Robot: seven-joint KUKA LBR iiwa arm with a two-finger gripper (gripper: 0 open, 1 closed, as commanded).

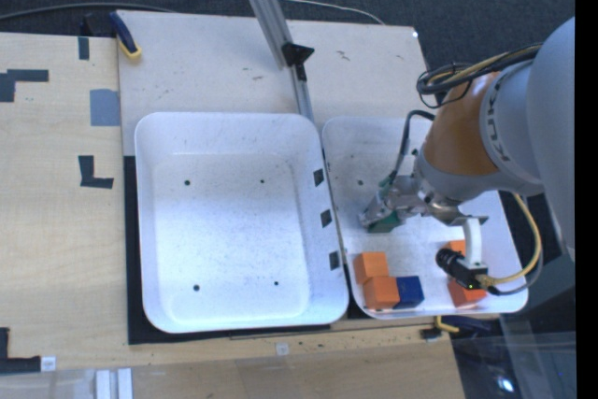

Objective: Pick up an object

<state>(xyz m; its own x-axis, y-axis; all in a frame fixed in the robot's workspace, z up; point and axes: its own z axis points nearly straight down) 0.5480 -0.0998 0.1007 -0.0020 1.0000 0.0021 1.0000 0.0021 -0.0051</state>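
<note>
Pale wooden bench (56, 229) carries two shallow white bins side by side, set on a dark mat so they stay put under the camera. One bin (154, 201), on the picture's left, has nothing but specks on its floor; the other bin (341, 140), nearer the arm's base, holds all the blocks, probably so the arm can draw from one side and drop into the other.

Grey arm (486, 131) with its orange band bends down into that second bin, and the gripper (383, 215) hangs low over the bin floor near its middle. Something small and greenish (378, 221) sits right at the tips, but it is too blurred to name, and whether it lies between them or merely beneath them cannot be told; nor can the gap be judged, so open or closed is left unsaid.

Toward the bin's near edge lie an orange block (372, 264), another orange block (381, 292) touching it, and a blue block (408, 291) just beside that one. A further orange block (464, 292) lies near the corner, partly behind a black fitting on the cable. These blocks sit near the gripper yet apart from it, on the side toward the camera.
</note>
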